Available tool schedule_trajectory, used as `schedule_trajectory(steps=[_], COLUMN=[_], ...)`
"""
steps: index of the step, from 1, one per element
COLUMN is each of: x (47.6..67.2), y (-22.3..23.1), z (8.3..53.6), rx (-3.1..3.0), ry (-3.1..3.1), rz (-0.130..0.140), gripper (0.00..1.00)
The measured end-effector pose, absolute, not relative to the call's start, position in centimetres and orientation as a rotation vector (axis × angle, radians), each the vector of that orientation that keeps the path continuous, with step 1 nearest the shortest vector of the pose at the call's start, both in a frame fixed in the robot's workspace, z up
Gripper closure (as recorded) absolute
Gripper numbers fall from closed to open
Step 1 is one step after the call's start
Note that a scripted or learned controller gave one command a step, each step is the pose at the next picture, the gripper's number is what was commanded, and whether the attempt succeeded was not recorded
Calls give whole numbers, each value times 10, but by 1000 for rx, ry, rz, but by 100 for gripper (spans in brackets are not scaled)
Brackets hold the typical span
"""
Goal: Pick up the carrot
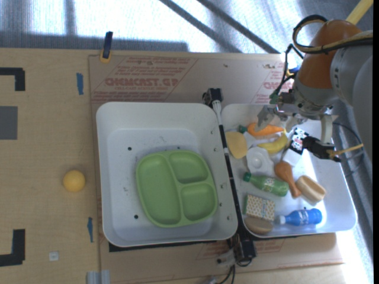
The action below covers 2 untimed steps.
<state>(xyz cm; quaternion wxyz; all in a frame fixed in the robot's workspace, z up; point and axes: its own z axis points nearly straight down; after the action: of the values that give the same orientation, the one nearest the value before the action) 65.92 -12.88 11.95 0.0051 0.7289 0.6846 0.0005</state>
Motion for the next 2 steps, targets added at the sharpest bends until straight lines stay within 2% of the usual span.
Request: schedule_trajectory(steps=[1,2], x=[657,638], y=[-131,-121], z=[116,115], rx=[2659,2752], ry=[1757,1544], rz=[2,54], gripper=[0,0])
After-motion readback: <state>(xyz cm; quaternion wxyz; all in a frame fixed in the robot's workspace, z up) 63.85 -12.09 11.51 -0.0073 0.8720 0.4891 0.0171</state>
